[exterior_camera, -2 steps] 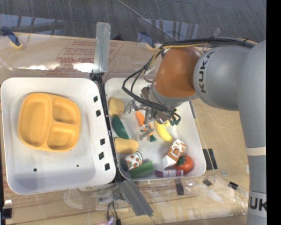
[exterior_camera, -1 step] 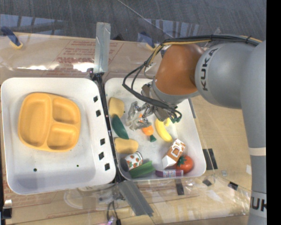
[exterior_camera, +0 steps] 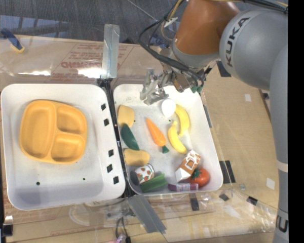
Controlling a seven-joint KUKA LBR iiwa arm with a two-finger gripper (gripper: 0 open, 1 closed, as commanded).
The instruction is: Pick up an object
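Half covering the upper right of the frame with the grey arm and its orange band, and hanging the gripper low over the top end of the right bin. Not telling, from this slant, whether spread wide or drawn narrow.

Lying just below and right of the gripper, near but seemingly not touching: a white round piece. Curving down beside that, along the bin's right half, a yellow banana; slanting just left of it, an orange carrot with its green end lowermost.

Lining the bin's left wall from top to bottom: a pale yellow piece, a dark green piece and a tan piece.

Crowding the bottom end: a small can, a green piece below it, a white and orange carton and a red tomato touching it on the right.

Sitting in the left bin, towards its upper left, a yellow divided tray, well apart from the gripper.
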